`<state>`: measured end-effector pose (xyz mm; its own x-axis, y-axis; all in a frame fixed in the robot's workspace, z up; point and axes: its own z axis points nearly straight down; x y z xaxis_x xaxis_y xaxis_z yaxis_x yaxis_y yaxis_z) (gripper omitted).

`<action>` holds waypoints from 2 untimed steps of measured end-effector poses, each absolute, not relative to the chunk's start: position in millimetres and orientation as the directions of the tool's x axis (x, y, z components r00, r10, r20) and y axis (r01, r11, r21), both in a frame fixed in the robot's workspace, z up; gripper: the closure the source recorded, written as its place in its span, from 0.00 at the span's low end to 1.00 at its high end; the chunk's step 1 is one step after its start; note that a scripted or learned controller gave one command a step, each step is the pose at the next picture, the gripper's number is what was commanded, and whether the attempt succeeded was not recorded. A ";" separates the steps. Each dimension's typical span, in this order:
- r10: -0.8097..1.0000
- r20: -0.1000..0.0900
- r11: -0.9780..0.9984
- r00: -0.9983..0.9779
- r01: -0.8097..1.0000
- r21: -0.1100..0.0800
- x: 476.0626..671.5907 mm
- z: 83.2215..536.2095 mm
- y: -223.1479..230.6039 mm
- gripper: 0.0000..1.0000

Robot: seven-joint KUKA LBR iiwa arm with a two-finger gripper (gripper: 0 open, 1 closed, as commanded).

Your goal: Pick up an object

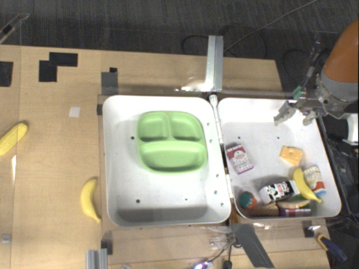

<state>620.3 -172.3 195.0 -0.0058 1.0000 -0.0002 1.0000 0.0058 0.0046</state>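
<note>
Objects for picking lie below our gripper [294, 112] in the right bin [252, 129]: a cheese wedge [291, 155] nearest, a small carton [239, 158] down to its left, and a banana [304, 186] farther down. We see the gripper spread open over the bin's top right corner, holding nothing. A green divided plate [170, 140] sits in the left bin [118, 167].

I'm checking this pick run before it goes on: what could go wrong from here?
1. The gripper sits over the far edge of the right bin, apart from every item, so it may close on nothing.
2. The banana, the cow-patterned item and other things are packed together in the near corner; a descent there could nudge neighbours or grab two.
3. The small carton lies close to the divider wall, which could block a finger.
</note>
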 end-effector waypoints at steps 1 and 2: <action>0.989 -0.003 0.148 -0.148 0.989 0.014 588.9 89.8 -98.4 0.00; 0.969 -0.005 0.245 -0.245 0.969 0.013 507.0 90.3 -121.9 0.00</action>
